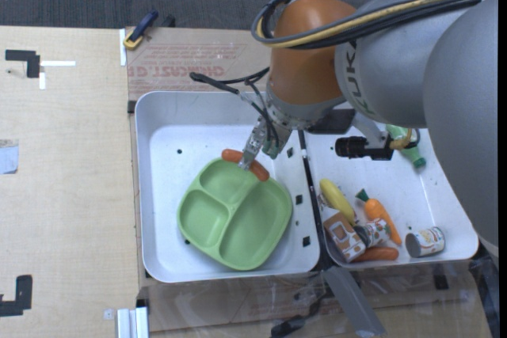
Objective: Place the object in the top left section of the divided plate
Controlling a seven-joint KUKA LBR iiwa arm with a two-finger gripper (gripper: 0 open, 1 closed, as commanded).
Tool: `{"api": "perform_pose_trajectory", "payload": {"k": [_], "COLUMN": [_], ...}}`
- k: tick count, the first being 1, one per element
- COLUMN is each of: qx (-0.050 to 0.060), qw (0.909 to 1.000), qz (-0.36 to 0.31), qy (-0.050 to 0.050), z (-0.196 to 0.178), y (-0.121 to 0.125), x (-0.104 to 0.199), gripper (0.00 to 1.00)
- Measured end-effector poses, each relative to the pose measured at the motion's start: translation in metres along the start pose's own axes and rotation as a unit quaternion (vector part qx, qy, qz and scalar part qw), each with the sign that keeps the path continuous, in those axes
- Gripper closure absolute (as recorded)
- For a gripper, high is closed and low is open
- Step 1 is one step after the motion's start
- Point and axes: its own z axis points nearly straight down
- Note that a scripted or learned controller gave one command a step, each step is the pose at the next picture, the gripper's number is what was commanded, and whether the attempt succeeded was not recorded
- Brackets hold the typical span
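One orange sausage (244, 163) lies at the green divided plate's (235, 214) upper rim, pinched between the tool's (255, 157) closed fingers.

Jaws hover at an orange sausage (244, 163) on the green plate's (235, 218) rim.

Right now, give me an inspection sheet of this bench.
Surface: left white bin and right white bin, side by side.
Job's things: green divided plate in the left bin; orange sausage-like toy at its upper rim, under the gripper.
Clutter: toy corn, carrot, small can, other toy food in the right bin.
Grippers: gripper over the plate's upper edge.
Cables: black-and-yellow hoses along the arm.
Surroundings: wooden board, cardboard.
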Motion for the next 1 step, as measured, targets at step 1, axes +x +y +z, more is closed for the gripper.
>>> {"api": "perform_pose_trajectory", "payload": {"k": [1], "qx": [-0.001], "qw": [1.0], "qz": [-0.006], "qy": [-0.001], "z": [-0.0451], "y": [-0.0047], "x": [0.0091], "gripper": [1.0]}}
